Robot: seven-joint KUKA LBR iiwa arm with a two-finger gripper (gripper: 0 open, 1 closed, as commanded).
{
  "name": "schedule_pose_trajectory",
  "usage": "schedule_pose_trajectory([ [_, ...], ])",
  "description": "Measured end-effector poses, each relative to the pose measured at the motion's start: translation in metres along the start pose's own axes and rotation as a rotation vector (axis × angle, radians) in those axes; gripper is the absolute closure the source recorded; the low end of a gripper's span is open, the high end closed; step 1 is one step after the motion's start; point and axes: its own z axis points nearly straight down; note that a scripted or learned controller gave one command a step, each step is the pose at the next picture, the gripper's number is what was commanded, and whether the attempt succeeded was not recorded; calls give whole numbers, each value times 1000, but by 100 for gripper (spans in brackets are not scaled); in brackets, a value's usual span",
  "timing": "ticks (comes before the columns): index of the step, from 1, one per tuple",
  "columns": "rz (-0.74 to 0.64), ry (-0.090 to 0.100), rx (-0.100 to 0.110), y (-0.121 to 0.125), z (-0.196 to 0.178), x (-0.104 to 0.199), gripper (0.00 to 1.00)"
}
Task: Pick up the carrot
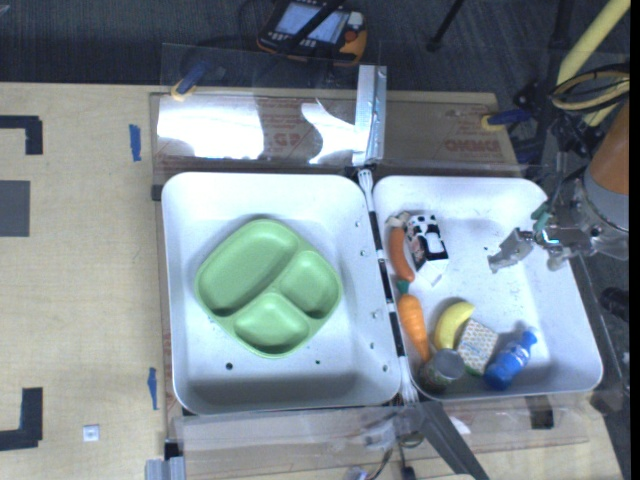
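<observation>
- Setting: a pale wooden worktop carries two shallow white bins side by side; the left bin holds a green divided plate.
- Task object: the carrot lies in the right bin, against the wall that divides the two bins, its long axis running near to far, roughly along that wall.
- Neighbours: a sausage-like piece just beyond it; a yellow fruit and a blue bottle close by on the arm's side.
- Tool: it hovers over the right bin's far-right part, empty; how far it gapes cannot be made out.
- Key relation: the carrot lies well apart from the tool, toward the dividing wall and the near edge, so the approach is judged to cross the bin.
</observation>
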Motion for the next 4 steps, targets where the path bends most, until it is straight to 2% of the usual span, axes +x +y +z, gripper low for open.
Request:
schedule_pose_trajectory([
  [1,-8,-6,-14,-49,108,30,0],
  [2,77,-1,-3,-57,13,-33,0],
  [3,-214,-3,-5,1,34,-30,0],
  [4,-534,-5,-6,-18,-15,-58,0],
])
